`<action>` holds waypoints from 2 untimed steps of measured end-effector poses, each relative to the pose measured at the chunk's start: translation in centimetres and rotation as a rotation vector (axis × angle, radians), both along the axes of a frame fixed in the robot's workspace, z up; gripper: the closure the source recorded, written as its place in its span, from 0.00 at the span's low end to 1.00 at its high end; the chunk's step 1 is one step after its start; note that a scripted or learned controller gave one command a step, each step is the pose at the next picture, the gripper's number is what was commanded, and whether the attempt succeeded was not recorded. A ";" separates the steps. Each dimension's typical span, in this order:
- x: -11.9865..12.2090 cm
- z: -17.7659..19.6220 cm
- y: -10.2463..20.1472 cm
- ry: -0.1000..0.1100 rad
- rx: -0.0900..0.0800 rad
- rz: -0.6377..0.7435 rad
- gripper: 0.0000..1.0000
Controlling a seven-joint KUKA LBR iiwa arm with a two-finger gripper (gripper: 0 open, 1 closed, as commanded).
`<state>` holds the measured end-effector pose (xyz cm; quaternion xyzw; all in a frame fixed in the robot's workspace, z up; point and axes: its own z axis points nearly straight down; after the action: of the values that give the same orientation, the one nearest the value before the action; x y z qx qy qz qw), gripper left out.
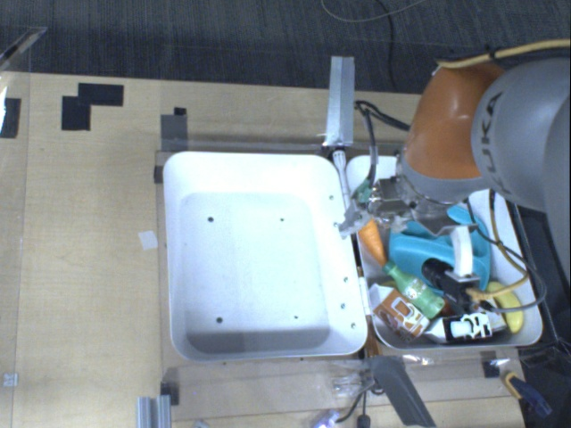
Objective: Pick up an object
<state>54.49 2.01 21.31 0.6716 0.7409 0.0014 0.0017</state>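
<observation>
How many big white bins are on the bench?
2. The left bin sits in the middle of the view. The right bin is right next to it, full of toys and partly covered by the robot arm.

The arm (522, 123) is bulky and grey, with a rounded orange band (446, 123), dark letters on its side, and thin cables.

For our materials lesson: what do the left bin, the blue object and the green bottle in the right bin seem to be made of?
Left bin: likely moulded plastic, smooth matt white with rounded corners.
Blue object: probably glossy plastic, uniform bright colour.
Green bottle: seemingly plastic, translucent-looking green with a label; too small to be sure.
</observation>
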 end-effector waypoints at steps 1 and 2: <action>-3.3 1.1 -1.8 0.001 0.001 -0.189 0.00; 0.1 4.2 -1.9 0.001 0.001 -0.252 0.00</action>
<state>54.63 0.08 25.48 0.7594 0.6507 0.0011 0.0013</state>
